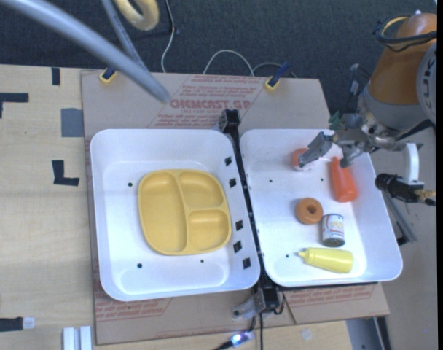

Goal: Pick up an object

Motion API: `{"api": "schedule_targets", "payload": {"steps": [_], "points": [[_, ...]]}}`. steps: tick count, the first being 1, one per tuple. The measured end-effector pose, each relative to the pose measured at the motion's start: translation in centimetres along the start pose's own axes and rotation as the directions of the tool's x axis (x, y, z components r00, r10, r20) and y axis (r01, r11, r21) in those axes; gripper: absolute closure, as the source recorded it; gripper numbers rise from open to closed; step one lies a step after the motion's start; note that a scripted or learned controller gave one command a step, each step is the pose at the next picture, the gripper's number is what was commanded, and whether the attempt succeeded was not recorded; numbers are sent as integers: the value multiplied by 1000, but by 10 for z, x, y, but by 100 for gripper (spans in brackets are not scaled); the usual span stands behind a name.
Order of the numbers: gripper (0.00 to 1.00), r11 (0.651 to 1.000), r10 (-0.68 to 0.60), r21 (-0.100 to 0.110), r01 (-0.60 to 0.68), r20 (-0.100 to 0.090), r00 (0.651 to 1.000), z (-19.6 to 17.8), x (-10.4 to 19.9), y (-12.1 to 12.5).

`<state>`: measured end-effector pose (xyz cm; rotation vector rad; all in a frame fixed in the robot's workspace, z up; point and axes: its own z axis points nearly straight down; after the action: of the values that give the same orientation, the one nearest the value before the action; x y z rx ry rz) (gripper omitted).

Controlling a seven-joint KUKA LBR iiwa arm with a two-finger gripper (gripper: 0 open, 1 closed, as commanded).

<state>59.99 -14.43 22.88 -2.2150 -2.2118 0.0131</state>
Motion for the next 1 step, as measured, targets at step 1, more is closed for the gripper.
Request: {"api": "schedule_targets", "payload": {"steps": [1], "points": [[0, 1000, -3, -12, 3, 2, 1000, -7, 0, 3]]}}
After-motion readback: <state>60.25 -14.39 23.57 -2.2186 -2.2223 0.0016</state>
